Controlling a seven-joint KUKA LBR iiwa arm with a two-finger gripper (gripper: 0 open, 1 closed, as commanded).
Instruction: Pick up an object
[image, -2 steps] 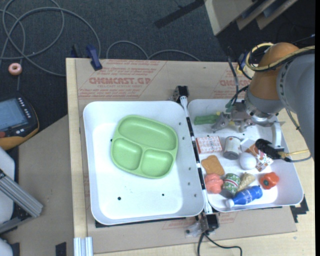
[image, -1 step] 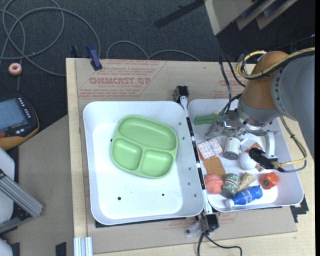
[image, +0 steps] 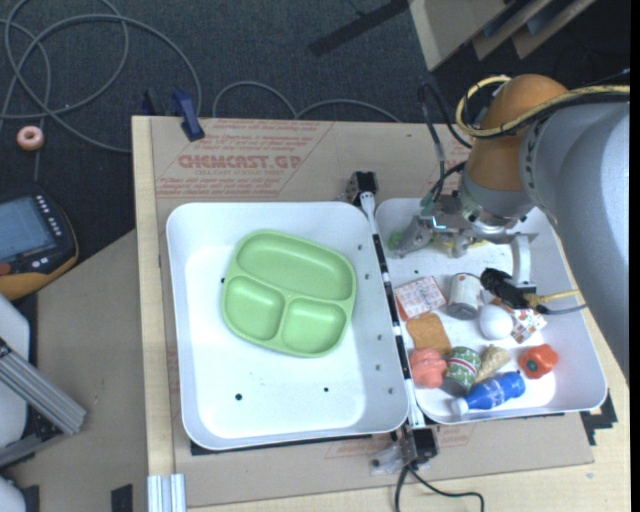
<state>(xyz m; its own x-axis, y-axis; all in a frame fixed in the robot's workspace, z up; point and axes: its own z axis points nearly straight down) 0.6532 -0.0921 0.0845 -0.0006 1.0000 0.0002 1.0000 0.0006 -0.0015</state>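
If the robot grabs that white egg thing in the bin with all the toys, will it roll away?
Probably, yes. The white egg looks round and smooth, so it may slip from the fingers or roll if nudged. It likely would not go far, since the blue bottle and other toys crowd it inside the right bin. It looks like a light plastic toy, though that is a guess.

The grey arm (image: 585, 180) reaches in from the right, bent downward; its orange band (image: 510, 120) sits above the wrist; the gripper (image: 440, 225) hangs low, pointing down.
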